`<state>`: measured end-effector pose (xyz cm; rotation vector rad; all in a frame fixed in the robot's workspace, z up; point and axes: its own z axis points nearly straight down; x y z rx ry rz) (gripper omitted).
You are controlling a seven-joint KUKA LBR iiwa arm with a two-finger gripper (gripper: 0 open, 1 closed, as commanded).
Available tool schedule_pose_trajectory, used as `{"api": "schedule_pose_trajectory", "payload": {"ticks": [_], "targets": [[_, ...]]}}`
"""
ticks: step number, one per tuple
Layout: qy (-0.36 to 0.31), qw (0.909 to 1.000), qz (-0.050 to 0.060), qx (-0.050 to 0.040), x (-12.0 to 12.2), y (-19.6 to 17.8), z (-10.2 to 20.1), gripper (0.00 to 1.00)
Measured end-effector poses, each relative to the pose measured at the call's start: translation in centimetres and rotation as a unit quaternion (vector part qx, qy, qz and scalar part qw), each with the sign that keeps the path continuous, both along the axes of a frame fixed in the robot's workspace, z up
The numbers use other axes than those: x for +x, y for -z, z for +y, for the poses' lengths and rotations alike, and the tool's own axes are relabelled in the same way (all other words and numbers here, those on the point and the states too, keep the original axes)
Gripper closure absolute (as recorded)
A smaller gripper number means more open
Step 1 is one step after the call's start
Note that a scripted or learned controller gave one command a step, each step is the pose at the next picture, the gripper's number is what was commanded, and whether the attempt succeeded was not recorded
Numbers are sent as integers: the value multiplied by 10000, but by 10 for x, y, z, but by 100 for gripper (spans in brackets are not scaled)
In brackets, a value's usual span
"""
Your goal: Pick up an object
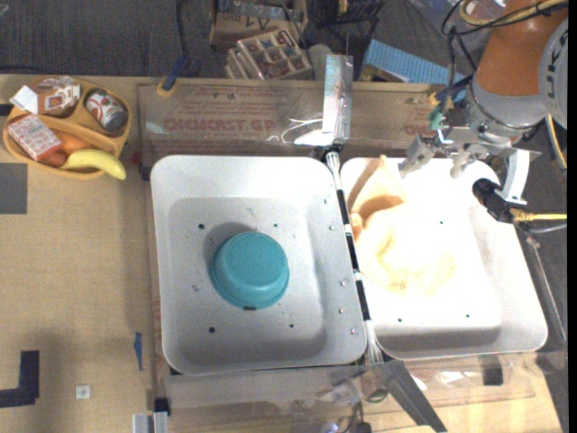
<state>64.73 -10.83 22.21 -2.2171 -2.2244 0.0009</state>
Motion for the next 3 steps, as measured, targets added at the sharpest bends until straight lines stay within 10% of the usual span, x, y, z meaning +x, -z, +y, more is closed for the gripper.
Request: {"api": "schedule_pose_trajectory", "payload": {"ticks": [2, 3], "targets": [[-496, 9988, -25, -6, 13, 134, 13, 0], [-484, 9988, -53, -4, 15, 122, 12, 100]]}}
